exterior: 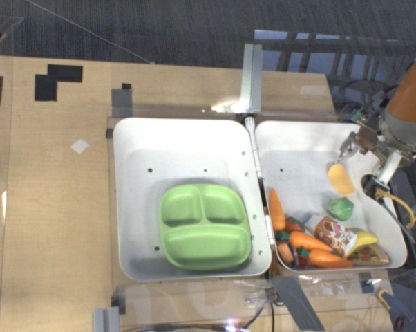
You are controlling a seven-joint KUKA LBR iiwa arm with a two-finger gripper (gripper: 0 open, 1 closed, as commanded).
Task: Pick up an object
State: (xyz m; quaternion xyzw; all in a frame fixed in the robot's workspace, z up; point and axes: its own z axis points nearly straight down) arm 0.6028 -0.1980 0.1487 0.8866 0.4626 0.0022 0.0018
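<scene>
My gripper (367, 157) hangs over the far right side of the right bin (298, 144). Its two fingers stand apart, open, with nothing between them. Just below and left of the nearer finger (348, 146) a yellow-orange piece (341, 179) lies on the bin floor, apart from it. A small green piece (341, 207) sits a little closer to the front. Several carrots (306, 241), a printed snack packet (334, 234) and a banana (364, 241) are piled along the bin's front edge.
In the left bin (139, 151) a green divided plate (205, 225) rests toward the front. A metal divider (253, 151) separates the two bins. The arm with its orange band (410, 102) comes in over the right bin's far right corner, with cables beside it.
</scene>
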